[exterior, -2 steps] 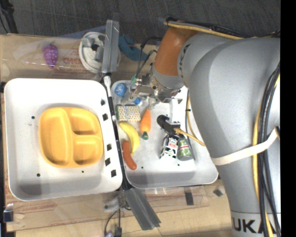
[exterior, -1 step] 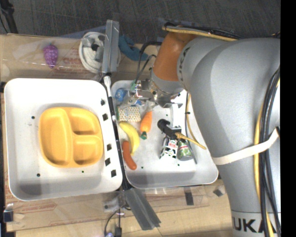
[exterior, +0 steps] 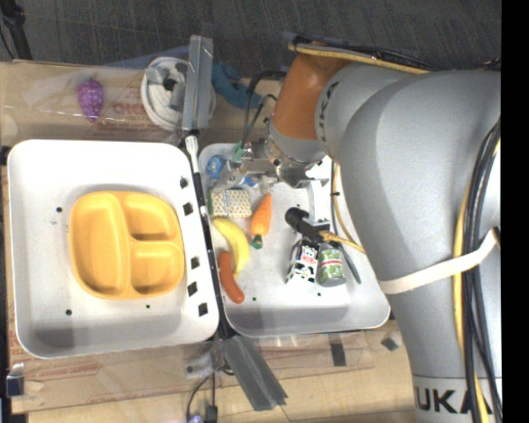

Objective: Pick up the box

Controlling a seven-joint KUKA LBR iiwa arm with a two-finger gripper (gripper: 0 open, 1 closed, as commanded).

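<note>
The box [exterior: 231,204], small with a pale speckled pattern, lies in the far left part of the right bin [exterior: 286,315], close to the divider. My gripper [exterior: 241,171] hangs just beyond the box toward the bin's far wall, under the orange-banded wrist. The gripper's tip is lost among grey and teal parts, and nothing visibly sits in it. The box rests on the bin floor with its top face in full view.
An orange carrot [exterior: 261,218] lies right of the box, with a banana [exterior: 234,241] and a red sausage [exterior: 231,287] nearer the front. A cow-patterned carton [exterior: 303,263] and a green can [exterior: 331,268] stand at right. The left bin [exterior: 35,324] holds a yellow divided tray [exterior: 128,242].
</note>
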